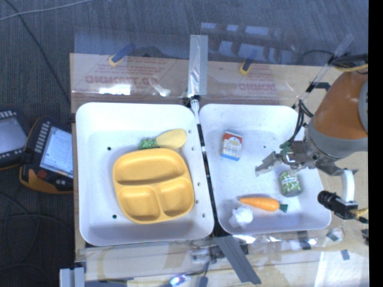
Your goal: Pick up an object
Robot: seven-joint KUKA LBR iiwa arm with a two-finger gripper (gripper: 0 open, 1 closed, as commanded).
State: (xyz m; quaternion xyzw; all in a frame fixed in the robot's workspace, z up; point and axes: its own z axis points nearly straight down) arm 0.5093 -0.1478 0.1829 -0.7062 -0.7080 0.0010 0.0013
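Hovering over the right bin (263,115), the gripper (276,160) sits low near that bin's right wall, its fingers spread and nothing between them. Just beside it, toward the bin's front-right corner, lies a small jar of green contents (291,183), the closest candidate; it looks light and rigid, probably smooth-sided, so a pinch across its short width seems safest. The toy carrot (261,204) lies along the front edge of the same bin, near the gripper but apart from it. It appears light and hard, tapered, so I would grip its thick middle. A white lump (242,216) touches its blunt end. A small carton (231,146) rests near the bin's centre, boxy and easy to clamp.
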